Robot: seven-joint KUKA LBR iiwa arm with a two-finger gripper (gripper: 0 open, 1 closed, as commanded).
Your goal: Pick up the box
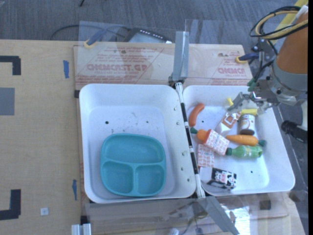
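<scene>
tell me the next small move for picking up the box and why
Probably lower the gripper and shift it toward the bin divider, over the red-and-white box. The gripper sits above the right bin's far side with nothing visibly between its fingers, and the box lies beside a carrot.

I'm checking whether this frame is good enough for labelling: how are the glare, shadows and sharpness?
Camera view: even, soft light, faint shadows; glare washes out the white right bin; the orange-banded grey arm's gripper is blurry; the small red-and-white patterned box is soft but readable; the teal divided plate is clear.
</scene>
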